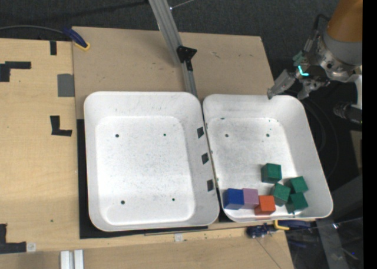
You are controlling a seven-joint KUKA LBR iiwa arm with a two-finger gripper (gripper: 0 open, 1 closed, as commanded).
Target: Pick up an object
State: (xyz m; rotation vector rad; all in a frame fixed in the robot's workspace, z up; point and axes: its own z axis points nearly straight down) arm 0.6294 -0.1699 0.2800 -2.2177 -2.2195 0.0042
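Several small blocks lie in the near right corner of the right bin: green blocks, a blue block, a purple block and an orange block. My gripper hangs over the far right rim of that bin, well away from the blocks. It is open, with nothing between its fingers.
The left bin sits beside the right one. A slanted metal bar with a black clamp runs down to the gap between the bins. The wooden bench extends left with black tape marks.
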